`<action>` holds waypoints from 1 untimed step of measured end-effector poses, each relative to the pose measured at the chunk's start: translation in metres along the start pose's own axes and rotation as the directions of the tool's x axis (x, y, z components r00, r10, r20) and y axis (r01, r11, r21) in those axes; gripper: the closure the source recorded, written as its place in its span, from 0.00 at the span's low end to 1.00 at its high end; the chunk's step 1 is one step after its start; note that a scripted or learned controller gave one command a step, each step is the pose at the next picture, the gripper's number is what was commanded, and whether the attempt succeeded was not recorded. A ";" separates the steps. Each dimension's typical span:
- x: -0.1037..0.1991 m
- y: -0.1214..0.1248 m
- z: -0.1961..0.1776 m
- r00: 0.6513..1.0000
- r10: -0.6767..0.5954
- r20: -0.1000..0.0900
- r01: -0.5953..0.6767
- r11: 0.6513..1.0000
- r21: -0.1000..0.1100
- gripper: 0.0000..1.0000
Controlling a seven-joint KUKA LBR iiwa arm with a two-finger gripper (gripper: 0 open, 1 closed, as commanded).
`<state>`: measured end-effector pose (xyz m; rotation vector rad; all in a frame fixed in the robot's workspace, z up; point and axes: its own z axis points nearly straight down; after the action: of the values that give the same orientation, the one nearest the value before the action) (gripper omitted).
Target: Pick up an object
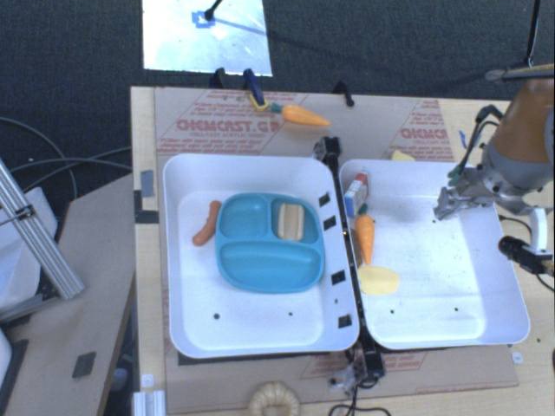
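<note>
Gripper [451, 199] at right of frame, over right bin [451, 319]; finger state can't tell, nothing seen held. Carrot [365, 237] at bin's left wall. Step: approach, apparently. Next: shift left, descend.

You can read red print, "CHEMCAST G…", on the brown board [225, 120] lying on the bench, near its far left corner. More red print by the far right corner is too small to read.

Reflective silver sheet [206, 22] on dark carpet [69, 50] beyond the bench
</note>
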<state>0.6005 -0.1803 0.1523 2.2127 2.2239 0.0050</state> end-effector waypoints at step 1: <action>-0.003 0.006 -0.065 1.000 -0.001 0.002 0.001 1.000 -0.004 1.00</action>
<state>0.6057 -0.1828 0.2171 2.2086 2.2225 0.0074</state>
